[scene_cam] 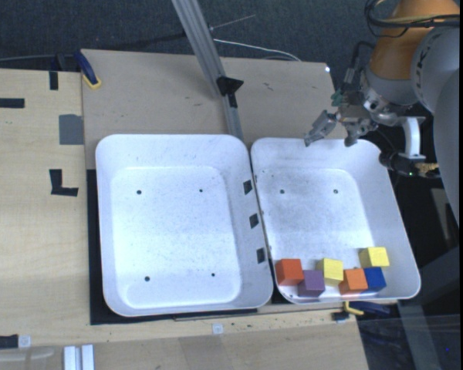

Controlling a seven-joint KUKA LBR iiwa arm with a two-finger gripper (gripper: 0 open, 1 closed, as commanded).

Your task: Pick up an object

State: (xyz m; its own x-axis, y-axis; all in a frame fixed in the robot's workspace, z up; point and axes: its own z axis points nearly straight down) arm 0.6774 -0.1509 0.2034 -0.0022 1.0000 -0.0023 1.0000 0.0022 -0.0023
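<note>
Several small blocks lie along the near edge of the right bin [324, 206]: an orange one [288, 270], a purple one [313, 282], a yellow one [332, 269], a second orange one [354, 280], a blue one [374, 279] and another yellow one [375, 257]. My gripper [333, 130] hangs over the far rim of the right bin, well away from the blocks. Its two fingers stand apart with nothing between them.
The left bin [174, 222] sits beside the right one, joined by black clips [253, 220]. A slanted metal pole [204, 48] rises behind the bins. Black tape marks [60, 182] and a yellow-blue clamp [87, 69] lie on the bench at left.
</note>
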